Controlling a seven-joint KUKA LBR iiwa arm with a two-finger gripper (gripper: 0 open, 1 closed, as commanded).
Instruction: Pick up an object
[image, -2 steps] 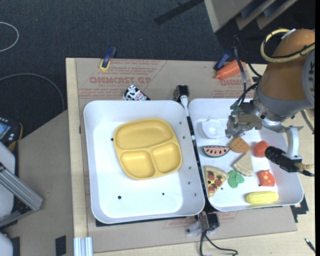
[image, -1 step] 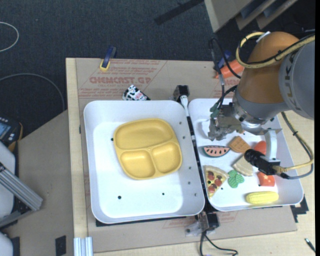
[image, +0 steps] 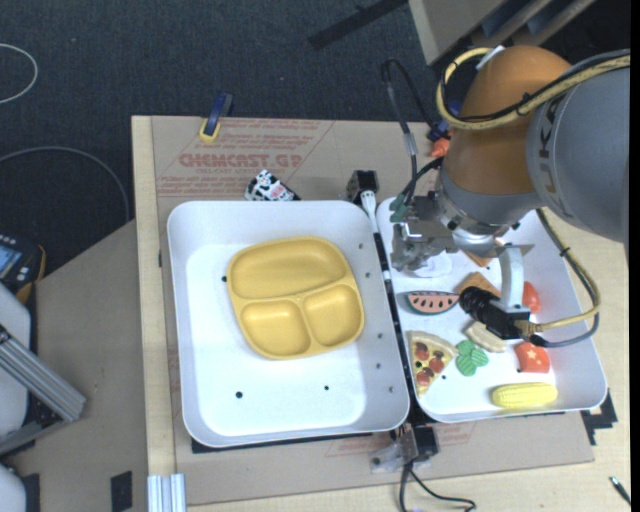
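My gripper (image: 410, 252) hangs low over the back left part of the right bin (image: 590, 370), close to the wall between the two bins. A white object (image: 437, 266) lies just beside and partly under it. In front of it a watermelon slice (image: 432, 299) rests on the bin floor. Further forward lie a pizza slice (image: 429, 358), a green leafy piece (image: 469, 358) and a yellow corn cob (image: 524, 396). Two red pieces (image: 533, 357) (image: 530, 297) sit to the right. I see nothing gripped.
The left bin (image: 190, 300) holds a yellow divided plate (image: 293, 296). A small black-and-white object (image: 268, 186) and a yellow-blue clip (image: 213, 119) lie on the cardboard behind the bins. The arm's orange and grey body covers the right bin's back.
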